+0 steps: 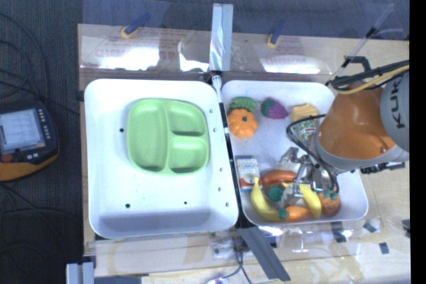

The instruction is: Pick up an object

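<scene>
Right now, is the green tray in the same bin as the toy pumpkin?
No, the green tray lies in the left bin; the pumpkin sits in the right bin.

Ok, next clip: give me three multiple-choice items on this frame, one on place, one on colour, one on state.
1. Where is the green tray?
A. left bin
B. right bin
C. bench

2. What colour is the pumpkin?
A. purple
B. orange
C. white

3. Where is the end effector?
A. over the left bin
B. outside both bins
C. low among the toys in the right bin

Answers: 1 A, the tray lies in the left bin; 2 B, it is orange with a green stem; 3 C, it is beside the banana.
</scene>
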